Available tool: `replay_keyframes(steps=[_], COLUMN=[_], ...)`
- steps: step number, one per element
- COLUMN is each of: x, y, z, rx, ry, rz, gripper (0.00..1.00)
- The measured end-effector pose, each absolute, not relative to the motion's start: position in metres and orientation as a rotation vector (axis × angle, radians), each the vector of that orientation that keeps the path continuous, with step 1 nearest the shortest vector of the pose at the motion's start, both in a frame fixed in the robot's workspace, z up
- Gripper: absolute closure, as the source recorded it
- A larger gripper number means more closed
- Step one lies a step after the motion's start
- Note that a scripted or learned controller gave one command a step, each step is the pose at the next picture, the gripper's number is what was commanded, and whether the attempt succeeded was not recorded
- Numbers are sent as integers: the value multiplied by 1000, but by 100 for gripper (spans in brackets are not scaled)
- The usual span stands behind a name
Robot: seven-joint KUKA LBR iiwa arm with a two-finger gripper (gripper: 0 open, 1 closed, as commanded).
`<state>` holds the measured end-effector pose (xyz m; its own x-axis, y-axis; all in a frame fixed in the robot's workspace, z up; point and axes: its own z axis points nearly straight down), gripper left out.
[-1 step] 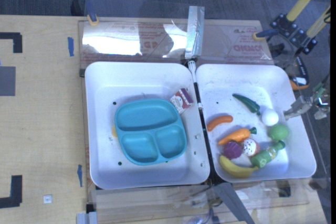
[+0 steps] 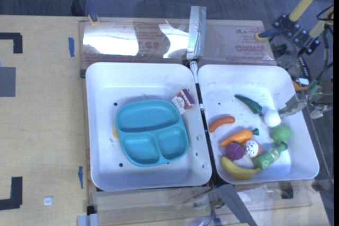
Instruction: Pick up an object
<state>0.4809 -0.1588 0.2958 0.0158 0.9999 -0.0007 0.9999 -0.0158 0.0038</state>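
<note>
On the far left the bench (image 2: 42, 114) is bare pale wood with a few black corner marks and bits of blue tape. Next comes the left bin (image 2: 100, 87), a shallow white tub. A blue tray (image 2: 152, 132) with three compartments lies in its middle, turned a little askew. Just beyond the tray's upper right corner, close to the wall shared by the bins, sits a small red and white packet (image 2: 183, 101).

The right bin (image 2: 228, 79) holds a cluster of toy food, all toward its lower half. An orange sausage (image 2: 221, 123) lies nearest the dividing wall. Below it a carrot (image 2: 237, 137) points toward the left, with a purple piece (image 2: 234, 151) just under it and a yellow banana (image 2: 237, 169) curving along the bottom. A speckled white ball (image 2: 252, 148) rests beside the purple piece, touching or nearly so. A green bottle (image 2: 270, 156) lies tilted to its right. Higher up, a dark green pepper (image 2: 249, 104) slants toward a white egg (image 2: 272, 119), and a light green ball (image 2: 281, 133) sits just below the egg.

At the bin's right rim I can see the gripper (image 2: 292, 107), reaching in low from the right, its tip close to the egg. From here it's blurred and pale against the bin, so I can't tell how wide it stands or whether it has hold of anything.
</note>
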Motion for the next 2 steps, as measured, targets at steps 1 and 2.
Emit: replay_keyframes(steps=[1,2], x=[478,492], y=[-123,-111], z=[160,87], rx=[2260,2220], ry=[2193,2215], rz=[-7,8], gripper=[0,0])
